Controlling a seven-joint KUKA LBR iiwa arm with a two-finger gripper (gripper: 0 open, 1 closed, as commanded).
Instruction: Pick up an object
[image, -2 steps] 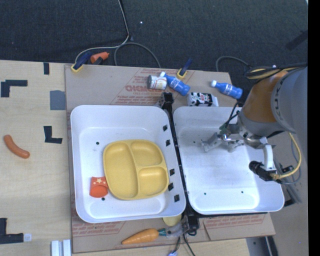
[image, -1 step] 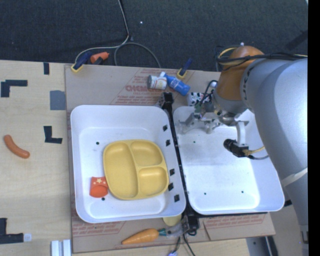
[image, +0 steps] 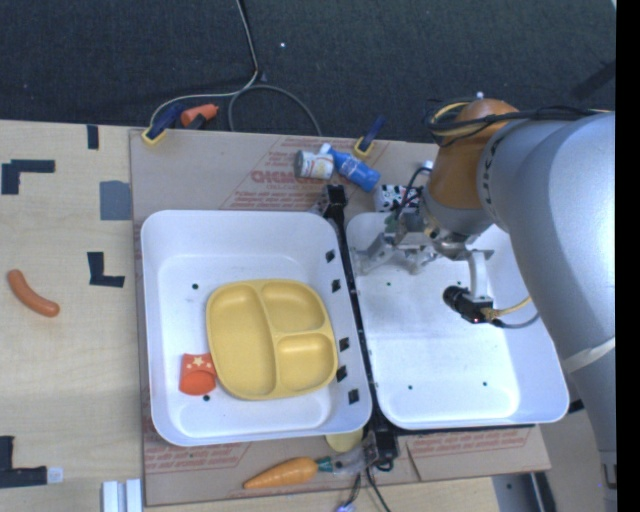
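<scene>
End effector (image: 385, 245) is lowered at far left of right bin (image: 450, 390); opening cannot be told, nothing seen held. Yellow plate (image: 270, 335) and orange cup (image: 197, 373) are left in left bin (image: 170, 240). Risk: bare floor is grasped, since objects lie across divider.

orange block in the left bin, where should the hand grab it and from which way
Probably across the orange block's left and right faces, coming straight down from above. It lies flat on the left bin's floor, with the yellow divided plate close on its right, so the right finger has little room. The hand is over the right bin.
</scene>
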